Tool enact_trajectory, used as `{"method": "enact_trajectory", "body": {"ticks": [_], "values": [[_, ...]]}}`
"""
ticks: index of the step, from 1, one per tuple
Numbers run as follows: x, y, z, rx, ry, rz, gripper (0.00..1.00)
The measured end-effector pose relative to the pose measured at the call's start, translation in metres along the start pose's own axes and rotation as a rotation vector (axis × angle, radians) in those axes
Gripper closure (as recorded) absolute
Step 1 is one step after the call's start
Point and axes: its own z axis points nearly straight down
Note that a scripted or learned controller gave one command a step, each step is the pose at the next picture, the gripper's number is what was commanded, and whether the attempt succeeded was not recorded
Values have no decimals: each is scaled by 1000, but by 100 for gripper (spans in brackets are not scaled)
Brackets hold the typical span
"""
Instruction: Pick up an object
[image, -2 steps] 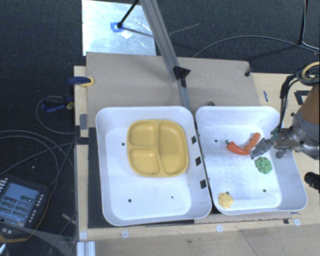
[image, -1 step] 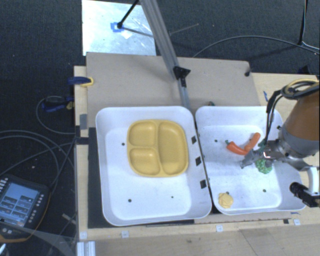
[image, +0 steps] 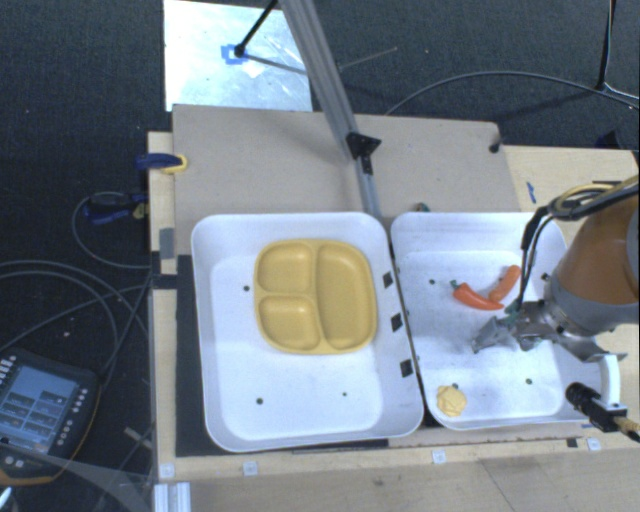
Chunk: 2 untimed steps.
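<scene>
Gripper (image: 490, 338) is seen low over the right bin (image: 430, 240), empty; whether it is spread cannot be told. An orange pepper (image: 486, 292) lies just beside it, a yellow piece (image: 452, 401) nearer the front.

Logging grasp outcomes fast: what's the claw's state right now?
Claw: low in the right white bin, below the orange chili-shaped toy; open or closed cannot be told.

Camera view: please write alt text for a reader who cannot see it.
A grey and orange robot arm reaches into the right white bin, which holds an orange chili pepper and a small yellow object. The left white bin holds a yellow divided plate.
</scene>
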Motion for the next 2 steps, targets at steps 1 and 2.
{"method": "enact_trajectory", "body": {"ticks": [1, 2], "values": [[0, 2, -13, -9, -3, -1, 100], [-8, 4, -60, -12, -5, -4, 100]]}}
